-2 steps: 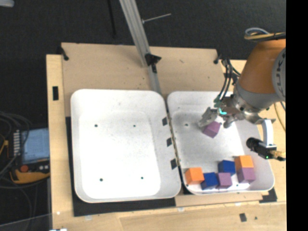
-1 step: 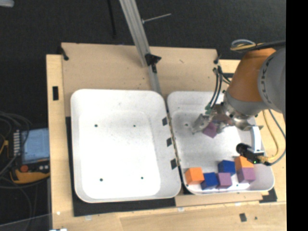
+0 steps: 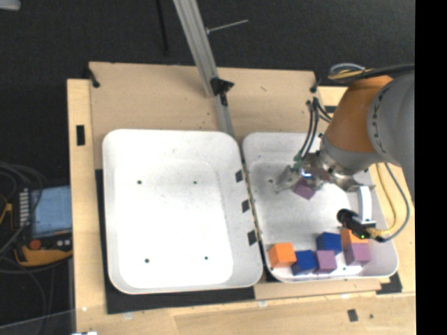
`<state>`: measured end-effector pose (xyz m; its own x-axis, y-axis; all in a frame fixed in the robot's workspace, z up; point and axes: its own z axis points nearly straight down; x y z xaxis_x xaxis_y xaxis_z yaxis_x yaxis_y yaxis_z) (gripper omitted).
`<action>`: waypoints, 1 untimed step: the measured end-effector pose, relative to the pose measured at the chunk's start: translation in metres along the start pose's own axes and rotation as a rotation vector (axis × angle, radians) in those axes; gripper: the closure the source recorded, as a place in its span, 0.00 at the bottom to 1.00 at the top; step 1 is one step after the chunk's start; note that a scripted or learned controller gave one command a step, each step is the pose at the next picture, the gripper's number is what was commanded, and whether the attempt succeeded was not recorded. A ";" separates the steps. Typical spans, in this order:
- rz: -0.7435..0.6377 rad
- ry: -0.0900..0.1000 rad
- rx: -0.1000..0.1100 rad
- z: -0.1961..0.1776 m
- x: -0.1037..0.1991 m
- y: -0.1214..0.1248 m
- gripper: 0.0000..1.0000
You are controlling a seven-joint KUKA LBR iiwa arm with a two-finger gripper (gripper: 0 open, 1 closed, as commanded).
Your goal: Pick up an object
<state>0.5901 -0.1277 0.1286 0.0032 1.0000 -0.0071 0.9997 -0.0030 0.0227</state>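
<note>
My gripper hangs over the upper middle of the right bin. A small purple block lies tilted right beside and under it, partly covered by the wrist. I cannot tell whether the block is gripped or resting on the bin floor. Along the bin's near edge lie an orange block, two blue blocks, a purple block and a pink-purple block.
The left bin stands beside the right one, with a divider edge between them. A slanted metal pole rises from the back of the bench. The arm's orange band and cables overhang the right bin's far right side.
</note>
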 end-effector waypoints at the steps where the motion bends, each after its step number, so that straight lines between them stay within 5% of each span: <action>1: 0.007 -0.001 -0.002 -0.009 -0.002 0.000 1.00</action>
<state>0.5903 -0.1296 0.1373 0.0104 0.9999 -0.0083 0.9996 -0.0102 0.0250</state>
